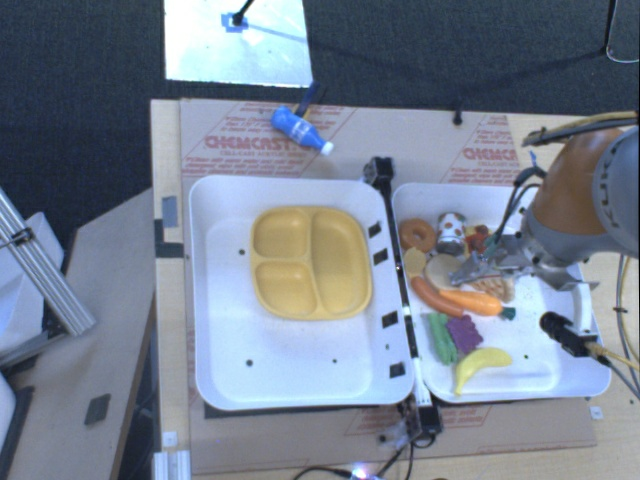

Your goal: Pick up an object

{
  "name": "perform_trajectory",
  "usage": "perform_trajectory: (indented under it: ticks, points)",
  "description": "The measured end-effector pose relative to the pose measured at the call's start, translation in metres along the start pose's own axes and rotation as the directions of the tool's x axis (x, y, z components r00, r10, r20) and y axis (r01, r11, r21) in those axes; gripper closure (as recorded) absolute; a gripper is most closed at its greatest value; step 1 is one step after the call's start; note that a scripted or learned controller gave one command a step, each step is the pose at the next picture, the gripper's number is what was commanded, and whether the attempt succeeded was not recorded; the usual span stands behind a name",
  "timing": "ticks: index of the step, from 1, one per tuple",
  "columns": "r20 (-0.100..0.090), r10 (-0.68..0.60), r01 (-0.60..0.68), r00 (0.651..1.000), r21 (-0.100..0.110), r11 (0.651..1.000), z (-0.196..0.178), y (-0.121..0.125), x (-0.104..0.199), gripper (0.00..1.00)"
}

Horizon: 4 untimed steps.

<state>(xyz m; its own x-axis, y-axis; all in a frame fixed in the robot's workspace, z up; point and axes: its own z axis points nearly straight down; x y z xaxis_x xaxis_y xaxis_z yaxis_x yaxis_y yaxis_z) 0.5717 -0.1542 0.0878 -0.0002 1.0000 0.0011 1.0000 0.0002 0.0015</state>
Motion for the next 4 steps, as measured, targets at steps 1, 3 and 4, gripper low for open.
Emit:
perform_trajectory:
  ticks: [1,3,4]
  points:
    - [0.002,-0.001,0.001,1.000,-0.008,1.000,-0.014,0.002,-0.001,1.00]
    - [0.003,-0.004,0.004,1.000,-0.006,1.000,-0.132,0.006,-0.006,1.00]
    - [0.000,-0.009,0.009,1.000,-0.003,1.000,-0.129,0.022,0.037,1.00]
